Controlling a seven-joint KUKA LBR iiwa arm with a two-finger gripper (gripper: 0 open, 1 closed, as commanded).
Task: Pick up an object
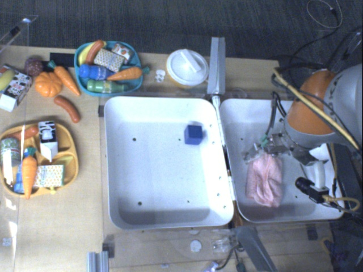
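The arm [317, 109] hangs over the right bin [244, 118], its claw [271, 147] at the twelve o'clock edge of the pink cloth [264, 179]; how the claw stands, I cannot tell. Limp fabric could slip free. The blue cube [194, 134] sits in the left bin [147, 203].
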